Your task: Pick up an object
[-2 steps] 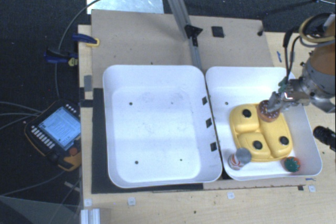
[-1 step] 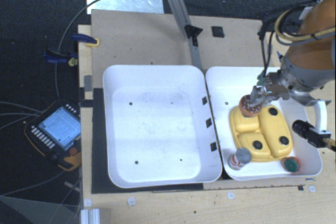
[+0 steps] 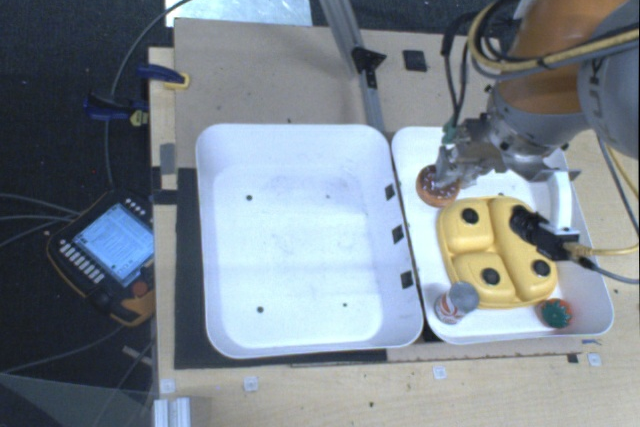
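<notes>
- We see the gripper [image 3: 446,167] low in the right bin [image 3: 415,155], centre-right of frame, directly over a small brown round object [image 3: 435,187].
- Finger state: we cannot tell.
- A yellow moulded tray [image 3: 482,245] lies just below-right.

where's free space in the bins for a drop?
The left bin has a bare floor wall to wall. The right bin is crowded: a yellow toy fills its middle, a brown disc sits under the end effector, and a grey piece and green ball sit along the near wall.
</notes>
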`<state>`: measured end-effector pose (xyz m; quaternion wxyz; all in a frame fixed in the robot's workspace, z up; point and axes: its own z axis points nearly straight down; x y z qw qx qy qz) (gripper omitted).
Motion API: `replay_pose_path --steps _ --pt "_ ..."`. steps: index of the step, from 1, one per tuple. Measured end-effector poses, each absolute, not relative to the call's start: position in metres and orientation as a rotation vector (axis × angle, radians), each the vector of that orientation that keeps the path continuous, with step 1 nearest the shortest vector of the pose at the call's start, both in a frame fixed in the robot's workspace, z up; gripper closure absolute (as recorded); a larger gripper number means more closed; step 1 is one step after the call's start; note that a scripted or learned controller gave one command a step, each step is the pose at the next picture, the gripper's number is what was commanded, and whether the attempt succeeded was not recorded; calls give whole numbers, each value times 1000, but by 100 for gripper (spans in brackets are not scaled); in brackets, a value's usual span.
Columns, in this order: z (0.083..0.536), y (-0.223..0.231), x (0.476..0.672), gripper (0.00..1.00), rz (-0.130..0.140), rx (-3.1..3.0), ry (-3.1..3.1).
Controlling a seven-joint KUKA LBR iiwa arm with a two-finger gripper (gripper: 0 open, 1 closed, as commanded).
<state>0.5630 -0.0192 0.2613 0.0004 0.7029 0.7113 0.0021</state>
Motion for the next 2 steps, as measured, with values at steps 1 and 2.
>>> replay_pose_path --steps 1,2 --pt "249 24 582 100 4 2211 2232" --pt "248 78 605 100 7 2209 2232"
